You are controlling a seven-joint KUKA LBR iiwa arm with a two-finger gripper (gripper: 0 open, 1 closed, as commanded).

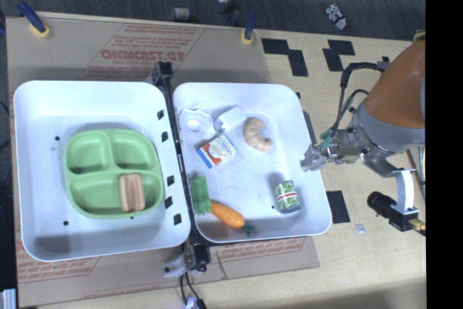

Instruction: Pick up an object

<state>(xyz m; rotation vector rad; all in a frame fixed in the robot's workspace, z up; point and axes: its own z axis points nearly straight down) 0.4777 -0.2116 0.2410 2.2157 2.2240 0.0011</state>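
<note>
Six loose items lie in the right-hand shallow white bin (pixel 312 217), while the metal two-finger gripper (pixel 312 159) sits just outside that bin's right wall, holding nothing; whether it is spread or closed cannot be told. Nearest it, at about 7 o'clock, stands the small green-and-white can (pixel 286 196), with the tan croissant-shaped pastry (pixel 257 134) at 10 o'clock. Farther off at 8 o'clock lies the orange carrot (pixel 227 216); the bin wall stands between tool and contents.
</note>
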